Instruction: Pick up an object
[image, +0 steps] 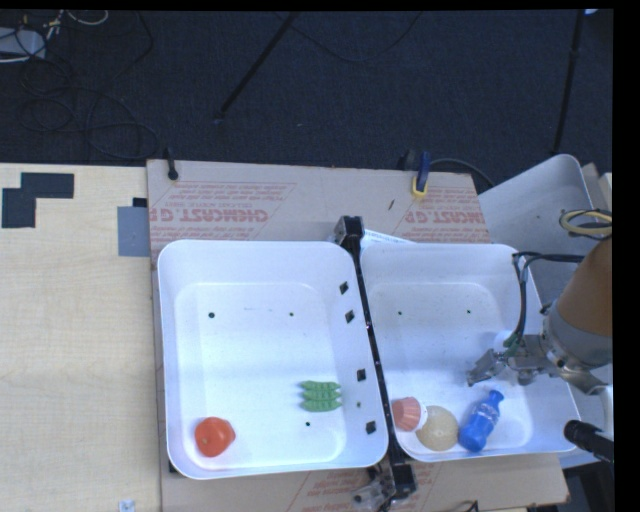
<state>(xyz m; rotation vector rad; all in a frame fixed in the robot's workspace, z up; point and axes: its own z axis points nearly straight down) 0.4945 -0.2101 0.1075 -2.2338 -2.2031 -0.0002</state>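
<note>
On the worktop (80, 330), the left bin (190, 275) holds a tomato (214, 436) and, nearer the divider (362, 330), pea pods (321, 395). Right of the divider lie a cup (406, 412), a ball (437, 428) and a bottle (481, 421).

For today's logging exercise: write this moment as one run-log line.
gripper: over right bin | above blue bottle | holding: nothing seen | left bin: orange ball, green pods

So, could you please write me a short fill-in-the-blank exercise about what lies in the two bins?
1. The green pea pods lie in the ____ bin.
2. The bottle in the right bin is ____.
3. The orange ball shares the left bin with the ____.

Missing words: left; blue; pea pods
</note>
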